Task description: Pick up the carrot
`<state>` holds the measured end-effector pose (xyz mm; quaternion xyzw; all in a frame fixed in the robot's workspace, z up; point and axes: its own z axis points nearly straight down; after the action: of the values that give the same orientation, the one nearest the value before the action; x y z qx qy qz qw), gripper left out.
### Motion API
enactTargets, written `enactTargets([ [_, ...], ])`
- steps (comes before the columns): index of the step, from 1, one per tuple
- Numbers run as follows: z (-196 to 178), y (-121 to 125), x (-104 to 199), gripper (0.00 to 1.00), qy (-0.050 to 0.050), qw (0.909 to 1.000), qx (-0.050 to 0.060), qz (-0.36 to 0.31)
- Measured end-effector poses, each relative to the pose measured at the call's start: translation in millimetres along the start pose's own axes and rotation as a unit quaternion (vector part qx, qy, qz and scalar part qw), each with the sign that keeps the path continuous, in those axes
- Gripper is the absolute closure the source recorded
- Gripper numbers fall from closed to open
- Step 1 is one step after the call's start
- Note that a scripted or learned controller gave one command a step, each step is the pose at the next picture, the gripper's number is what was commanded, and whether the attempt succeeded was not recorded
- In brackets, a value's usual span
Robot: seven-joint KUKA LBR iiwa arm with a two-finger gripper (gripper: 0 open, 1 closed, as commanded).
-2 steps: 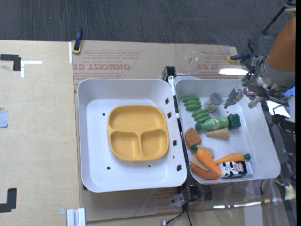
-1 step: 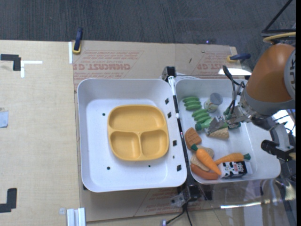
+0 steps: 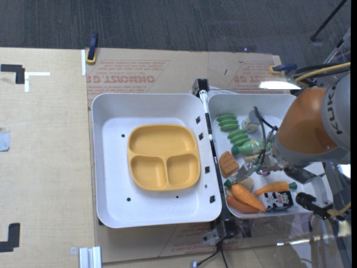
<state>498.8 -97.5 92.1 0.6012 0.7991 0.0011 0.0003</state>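
Gripper (image 3: 249, 171) low in right bin (image 3: 279, 96) — finger state unreadable (too blurred), just above carrot (image 3: 247, 197); nothing visibly held.

1. The right bin (image 3: 245, 100) is crowded: green pods (image 3: 233, 128), a cracker (image 3: 228, 163) and the arm (image 3: 309, 127) stand close around the carrot (image 3: 247, 197).
2. The left bin (image 3: 111, 149) has open floor around the yellow tray (image 3: 164, 156).

One fixed overhead camera looks slantwise down on both bins (image 3: 100, 149).
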Motion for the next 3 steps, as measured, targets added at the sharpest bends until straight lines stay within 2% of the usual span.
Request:
enactTargets([
  [1, -0.2, -19.5, -4.7, 0.00, 0.001, 0.9881, -0.001, 0.154],
  [2, -1.8, -13.7, 0.6, 0.00, -0.004, 0.9544, -0.010, 0.298],
  [3, -8.5, -13.1, 0.2, 1.00, -0.001, 0.9542, -0.006, 0.299],
])
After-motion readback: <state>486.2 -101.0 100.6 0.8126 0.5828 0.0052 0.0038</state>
